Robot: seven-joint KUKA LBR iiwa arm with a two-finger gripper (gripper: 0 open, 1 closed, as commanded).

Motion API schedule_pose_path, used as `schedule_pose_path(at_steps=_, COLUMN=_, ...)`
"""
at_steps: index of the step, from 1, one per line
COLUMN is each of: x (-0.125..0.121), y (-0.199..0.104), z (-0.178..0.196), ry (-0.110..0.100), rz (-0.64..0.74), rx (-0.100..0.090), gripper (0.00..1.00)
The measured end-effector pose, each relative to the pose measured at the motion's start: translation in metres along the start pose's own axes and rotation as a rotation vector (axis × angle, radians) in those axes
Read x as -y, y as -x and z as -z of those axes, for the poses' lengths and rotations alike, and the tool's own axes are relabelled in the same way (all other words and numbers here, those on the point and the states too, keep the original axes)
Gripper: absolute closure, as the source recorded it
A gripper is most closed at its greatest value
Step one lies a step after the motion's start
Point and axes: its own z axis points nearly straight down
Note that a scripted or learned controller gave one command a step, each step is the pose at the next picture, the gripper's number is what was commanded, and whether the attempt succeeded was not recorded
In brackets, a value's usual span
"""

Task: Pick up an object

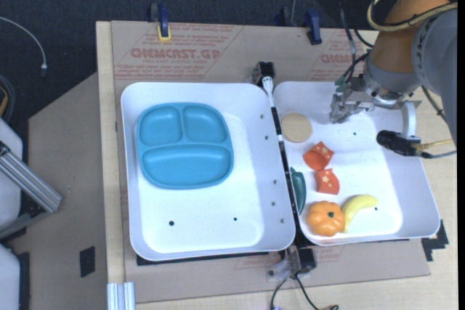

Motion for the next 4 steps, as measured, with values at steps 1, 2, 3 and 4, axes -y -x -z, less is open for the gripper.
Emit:
schedule_pose_path(at_steps=1, x=0.001, y=0.009, z=0.048, ry=0.004, rz=0.000, rx=0.001, gripper=1.00)
schedule_pose_path(at_steps=2, x=-0.004, y=0.008, z=0.093, ry=0.005, rz=0.001, rx=0.001, gripper=1.00)
schedule_pose_path(at_steps=3, x=-0.004, y=0.007, z=0.136, ry=0.004, rz=0.001, rx=0.001, gripper=1.00)
schedule_pose_path(at_steps=4, x=0.002, y=-0.037, z=0.140, ry=-0.002, rz=0.005, rx=-0.002, gripper=1.00)
